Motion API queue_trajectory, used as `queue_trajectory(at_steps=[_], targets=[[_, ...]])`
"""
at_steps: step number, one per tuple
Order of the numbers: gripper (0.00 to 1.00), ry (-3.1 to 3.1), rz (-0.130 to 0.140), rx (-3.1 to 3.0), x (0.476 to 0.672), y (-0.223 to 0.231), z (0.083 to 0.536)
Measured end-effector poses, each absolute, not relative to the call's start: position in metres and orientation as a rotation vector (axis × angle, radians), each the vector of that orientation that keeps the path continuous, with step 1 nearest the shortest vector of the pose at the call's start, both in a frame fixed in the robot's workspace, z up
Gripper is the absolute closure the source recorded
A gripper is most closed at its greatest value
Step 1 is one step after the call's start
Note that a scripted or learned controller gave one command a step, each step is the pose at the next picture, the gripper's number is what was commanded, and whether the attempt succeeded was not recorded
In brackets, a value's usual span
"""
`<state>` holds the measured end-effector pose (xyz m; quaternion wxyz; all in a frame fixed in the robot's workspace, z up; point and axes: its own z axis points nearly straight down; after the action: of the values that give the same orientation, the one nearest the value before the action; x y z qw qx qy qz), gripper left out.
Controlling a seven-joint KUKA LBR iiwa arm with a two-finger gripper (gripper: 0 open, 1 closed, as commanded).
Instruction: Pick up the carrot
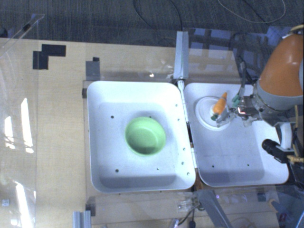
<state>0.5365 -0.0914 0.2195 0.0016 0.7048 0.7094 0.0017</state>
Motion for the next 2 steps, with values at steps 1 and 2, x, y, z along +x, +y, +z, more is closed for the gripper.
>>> queue_trajectory(at_steps=[1, 2], targets=[[0.0, 2.263, 0.007, 2.172, 0.605, -0.134, 0.21], [0.0, 2.343, 0.005, 2.085, 0.655, -0.139, 0.093]])
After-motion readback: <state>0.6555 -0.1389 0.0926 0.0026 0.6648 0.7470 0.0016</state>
